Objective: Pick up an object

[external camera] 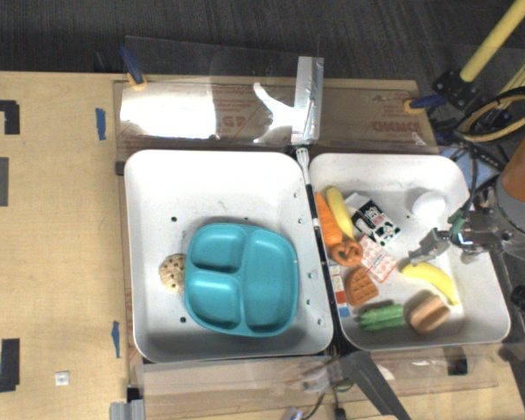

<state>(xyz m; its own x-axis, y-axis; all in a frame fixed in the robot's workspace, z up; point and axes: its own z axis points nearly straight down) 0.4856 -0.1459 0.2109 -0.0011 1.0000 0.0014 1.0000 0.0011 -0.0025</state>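
Partly hidden: cookie (pixel 170 272) behind plate (pixel 242 278)

Left bin (pixel 149 191): white, holding a teal divided plate (pixel 241 276) and a tan, dark-speckled cookie (pixel 171 271). Right bin (pixel 481 309): white. Contents: two yellow bananas (pixel 433 279) (pixel 339 211), orange carrot (pixel 327 221), orange-brown pretzel (pixel 346 252), brown waffle (pixel 361 286), green vegetable (pixel 381 316), tan-and-brown bun (pixel 427 311), black-and-white patterned carton (pixel 374 220), white cup (pixel 428 206). Counter (pixel 44 234): light tan with black marks.
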